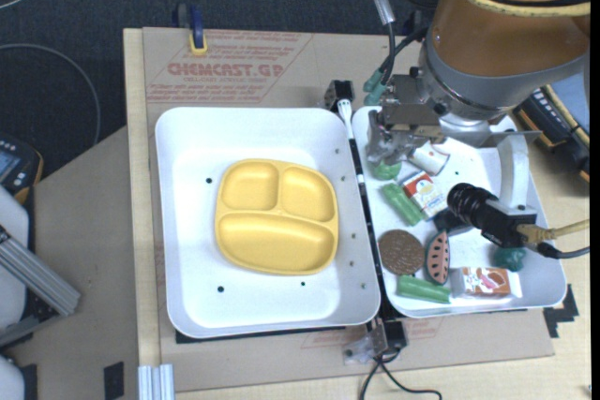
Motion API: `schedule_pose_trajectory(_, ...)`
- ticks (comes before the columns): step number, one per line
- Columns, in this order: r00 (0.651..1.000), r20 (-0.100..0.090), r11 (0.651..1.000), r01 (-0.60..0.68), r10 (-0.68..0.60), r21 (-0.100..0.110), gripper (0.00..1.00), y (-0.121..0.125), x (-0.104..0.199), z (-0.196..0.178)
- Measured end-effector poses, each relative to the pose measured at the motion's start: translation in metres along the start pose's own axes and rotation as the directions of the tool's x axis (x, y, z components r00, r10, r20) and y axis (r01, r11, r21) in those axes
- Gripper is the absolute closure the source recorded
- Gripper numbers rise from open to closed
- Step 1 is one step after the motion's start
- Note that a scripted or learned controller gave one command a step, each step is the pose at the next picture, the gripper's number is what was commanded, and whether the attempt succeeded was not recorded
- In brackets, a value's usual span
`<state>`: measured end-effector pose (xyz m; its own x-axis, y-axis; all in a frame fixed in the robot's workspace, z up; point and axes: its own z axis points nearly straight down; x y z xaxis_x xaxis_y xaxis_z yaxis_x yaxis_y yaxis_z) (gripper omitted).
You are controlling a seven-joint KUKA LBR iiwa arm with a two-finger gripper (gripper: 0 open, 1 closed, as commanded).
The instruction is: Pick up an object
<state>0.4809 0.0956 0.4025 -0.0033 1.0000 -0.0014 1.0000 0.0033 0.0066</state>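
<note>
My gripper (382, 148) hangs low over the far left corner of the right bin (542, 211), under the grey and orange wrist. Just below its tip lies a small green piece (385, 170); whether they touch cannot be told. Close by in the same bin lie a green cylinder (400, 204), a small red and white carton (427, 195), a brown disc (401, 251), a watermelon slice toy (437, 259), a green stick (420, 291), a red and white packet (485, 282) and a teal piece (511, 257).
The left bin (178, 201) holds a yellow divided plate (276, 215). A thin ridge where the two bin walls meet runs right beside the gripper. A blue and yellow clamp (196, 30) sits at the board's far edge.
</note>
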Motion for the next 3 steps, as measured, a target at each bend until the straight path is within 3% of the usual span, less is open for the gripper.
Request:
schedule_pose_trajectory(1,1.000,-0.002,1.000,0.009,-0.009,0.015,1.00,-0.004,0.114,0.057)
schedule_pose_trajectory(2,1.000,-0.001,1.000,-0.012,0.012,-0.001,1.00,0.000,0.021,0.002)
schedule_pose_trajectory(3,1.000,0.001,1.000,-0.012,0.012,0.011,1.00,-0.002,-0.050,0.031)
